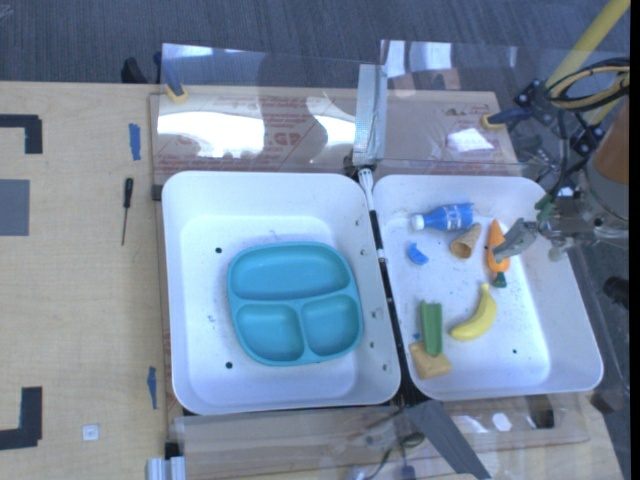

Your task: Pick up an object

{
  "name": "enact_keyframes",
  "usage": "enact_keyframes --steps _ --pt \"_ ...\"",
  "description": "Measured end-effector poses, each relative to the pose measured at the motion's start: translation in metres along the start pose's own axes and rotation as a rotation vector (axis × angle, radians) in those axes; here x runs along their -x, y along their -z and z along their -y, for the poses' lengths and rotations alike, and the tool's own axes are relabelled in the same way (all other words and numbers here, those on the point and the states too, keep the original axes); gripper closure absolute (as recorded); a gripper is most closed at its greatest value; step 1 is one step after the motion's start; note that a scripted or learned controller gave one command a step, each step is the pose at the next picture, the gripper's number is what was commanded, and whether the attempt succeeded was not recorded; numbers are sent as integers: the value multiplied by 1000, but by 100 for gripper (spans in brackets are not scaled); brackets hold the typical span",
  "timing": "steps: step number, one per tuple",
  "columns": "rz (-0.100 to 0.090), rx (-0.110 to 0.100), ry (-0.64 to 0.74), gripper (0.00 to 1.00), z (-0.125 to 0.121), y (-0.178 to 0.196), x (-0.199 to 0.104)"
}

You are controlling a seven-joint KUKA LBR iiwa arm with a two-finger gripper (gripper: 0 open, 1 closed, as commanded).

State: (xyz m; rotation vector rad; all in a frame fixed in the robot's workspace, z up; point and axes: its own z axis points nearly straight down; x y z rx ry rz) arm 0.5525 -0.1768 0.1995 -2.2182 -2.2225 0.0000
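Here your gripper point(510, 243) sits low over the right bin point(570, 368), at the carrot point(495, 248) — I can't tell its state. Cone point(463, 241) and bottle point(445, 217) crowd close — a slanted descent could nudge the carrot aside and close on nothing.

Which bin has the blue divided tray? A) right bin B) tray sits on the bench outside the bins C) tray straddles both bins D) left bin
D: the blue divided tray lies flat inside the left bin, while the right bin holds the banana, the blue bottle and other small items.
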Motion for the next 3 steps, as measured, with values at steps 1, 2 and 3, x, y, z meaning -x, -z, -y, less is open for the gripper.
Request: enact_keyframes --steps 1,2,3 --pt "3 8 117 0 -34 -111 8" --pt "5 13 115 100 -35 -100 9" --pt "1 12 20 100 -71 4 -60"
